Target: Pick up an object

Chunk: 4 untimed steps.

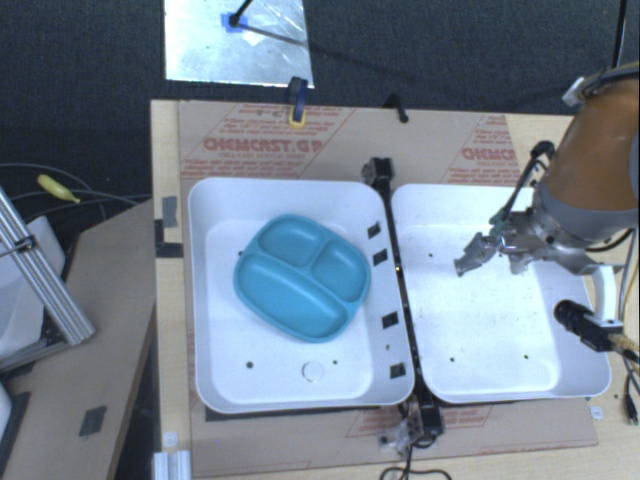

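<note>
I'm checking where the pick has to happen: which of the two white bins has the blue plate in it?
The left bin holds the blue divided plate, lying flat near its middle. The gripper is over the right bin instead.

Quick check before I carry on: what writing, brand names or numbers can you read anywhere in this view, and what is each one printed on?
"CHEMCAST GP", red print, repeated on the brown board under the bins; clearest behind the left bin, at about.
A second red print of the same kind at the board's far right, slanted and too blurred to read for certain.
Smaller red lines beneath each print: too small to read.
Blue plate, bins and clamp: no readable text.
</note>
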Available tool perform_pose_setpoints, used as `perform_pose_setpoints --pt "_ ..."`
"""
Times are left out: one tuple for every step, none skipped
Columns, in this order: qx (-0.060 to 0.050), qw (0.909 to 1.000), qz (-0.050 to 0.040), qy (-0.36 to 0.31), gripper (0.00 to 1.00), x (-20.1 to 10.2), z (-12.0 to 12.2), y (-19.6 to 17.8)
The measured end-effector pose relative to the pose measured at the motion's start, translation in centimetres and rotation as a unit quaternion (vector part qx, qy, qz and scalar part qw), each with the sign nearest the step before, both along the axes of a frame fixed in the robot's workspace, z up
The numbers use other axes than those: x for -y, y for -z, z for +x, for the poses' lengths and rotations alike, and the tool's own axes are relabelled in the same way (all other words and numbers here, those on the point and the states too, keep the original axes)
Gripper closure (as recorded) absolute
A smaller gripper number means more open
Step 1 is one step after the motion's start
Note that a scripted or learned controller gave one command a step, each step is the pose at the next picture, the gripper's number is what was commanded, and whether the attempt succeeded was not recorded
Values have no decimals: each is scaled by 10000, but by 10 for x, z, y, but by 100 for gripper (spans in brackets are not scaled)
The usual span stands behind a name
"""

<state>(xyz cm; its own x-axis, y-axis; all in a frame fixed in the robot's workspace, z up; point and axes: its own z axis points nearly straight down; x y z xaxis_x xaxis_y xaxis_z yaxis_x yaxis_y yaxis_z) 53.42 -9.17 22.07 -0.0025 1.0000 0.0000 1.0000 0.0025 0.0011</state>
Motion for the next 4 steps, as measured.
perform_pose_setpoints --pt "-13 10000 22 -63 0 -118 -49 1" --pt "10 10000 8 -33 0 -165 5 38" --pt "6 10000 8 -2 100 -162 4 26" --pt "80 10000 4 6 100 -132 7 -107"
